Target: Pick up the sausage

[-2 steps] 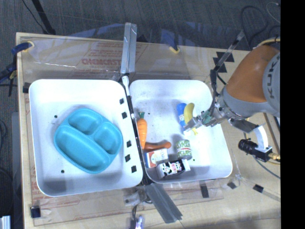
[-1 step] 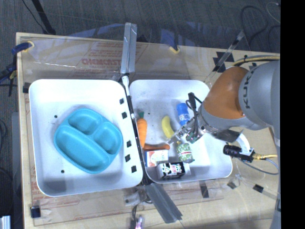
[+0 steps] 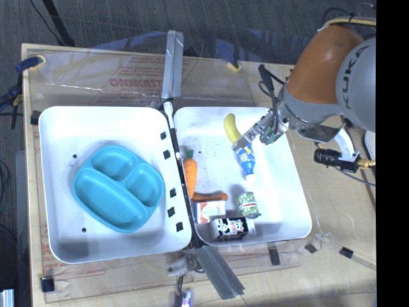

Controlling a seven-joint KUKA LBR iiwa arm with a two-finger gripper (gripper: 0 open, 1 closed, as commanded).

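The sausage [image 3: 209,197] lies flat in the right bin [image 3: 295,190], toward the near end, its left tip close to the lower end of the carrot [image 3: 190,176] and its underside right against a small red-and-white carton [image 3: 211,211]. The gripper [image 3: 255,136] hangs over the far half of that bin, beside the banana [image 3: 231,129] and above a small blue-and-white tube [image 3: 248,162] — I can't tell from here whether it is open or closed, and nothing shows held in it.

To do this well, I'd judge it should travel toward the near-left of the bin and come down straddling the sausage across its short width, turned so the grip runs crosswise to its length.

Room is tight — the carton crowds one long side, the carrot one end, and a green can [image 3: 248,204] sits just off the other end. The far side of the sausage has bare white floor, the better approach. The divider wall [image 3: 171,147] between the bins stands near.
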